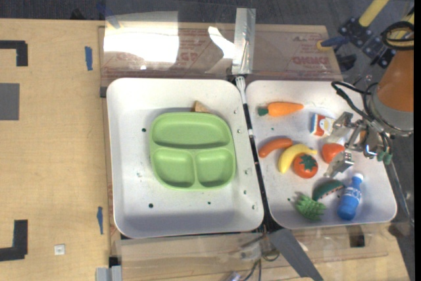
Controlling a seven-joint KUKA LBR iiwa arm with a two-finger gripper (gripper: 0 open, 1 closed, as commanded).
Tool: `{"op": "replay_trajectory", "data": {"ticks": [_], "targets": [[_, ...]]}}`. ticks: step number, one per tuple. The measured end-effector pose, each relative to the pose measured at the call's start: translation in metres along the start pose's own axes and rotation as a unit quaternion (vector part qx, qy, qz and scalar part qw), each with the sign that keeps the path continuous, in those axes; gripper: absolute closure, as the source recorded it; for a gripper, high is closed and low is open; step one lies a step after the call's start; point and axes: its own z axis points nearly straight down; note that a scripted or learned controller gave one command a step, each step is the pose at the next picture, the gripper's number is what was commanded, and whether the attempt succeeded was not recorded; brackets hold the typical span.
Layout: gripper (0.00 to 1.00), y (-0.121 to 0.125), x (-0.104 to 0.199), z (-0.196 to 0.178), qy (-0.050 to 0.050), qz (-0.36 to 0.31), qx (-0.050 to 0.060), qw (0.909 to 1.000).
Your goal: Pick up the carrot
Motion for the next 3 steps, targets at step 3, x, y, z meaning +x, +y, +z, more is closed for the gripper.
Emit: {"op": "replay_trajectory", "data": {"ticks": [3], "targets": [[0.00,0.146,-0.084,-0.023,-0.005,0.091,-0.001,0.9959]]}}
